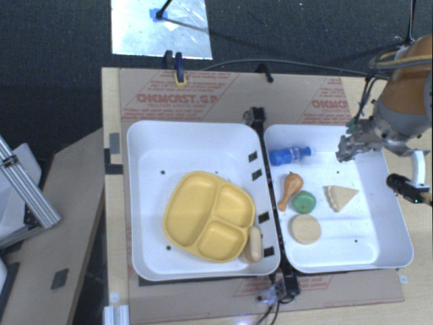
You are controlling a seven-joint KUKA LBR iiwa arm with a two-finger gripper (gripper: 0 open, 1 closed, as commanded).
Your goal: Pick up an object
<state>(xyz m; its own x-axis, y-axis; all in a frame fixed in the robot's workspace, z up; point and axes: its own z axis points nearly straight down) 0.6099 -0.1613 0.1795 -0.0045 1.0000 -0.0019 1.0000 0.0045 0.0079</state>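
White plastic marks out your workspace: two shallow bins sit side by side on the surface, the left white bin (pixel 145 144) and the right white bin (pixel 389 232). The grey arm with the orange band (pixel 406 90) reaches in from the right, and its jaws (pixel 352 147) hang over the upper right part of the right bin. You cannot tell from this view whether they are apart or together, and nothing shows between them.

Largest of the loose things is the yellow three-compartment plastic tray (pixel 208 215) in the left bin, with a small tan bread-roll-shaped piece (pixel 254 244) touching its lower right edge. Both lie well apart from the jaws, across the divider.

Your candidates are in the right bin. The blue plastic bottle (pixel 289 155) lies to the left of the jaws at about the same height in the view, its long axis running nearly left to right, pointing roughly at the jaws. The cream wedge-shaped piece (pixel 340 197) lies just below the jaws and looks the nearest target, so a short move down the view should cover it. Further down-left are the tan flat round disc (pixel 305 229), the orange pear-shaped piece (pixel 290 189) with its axis running diagonally, and the small green round piece (pixel 304 202), which touches the orange piece or lies just beside it. That crowding may hinder a clean grip there.
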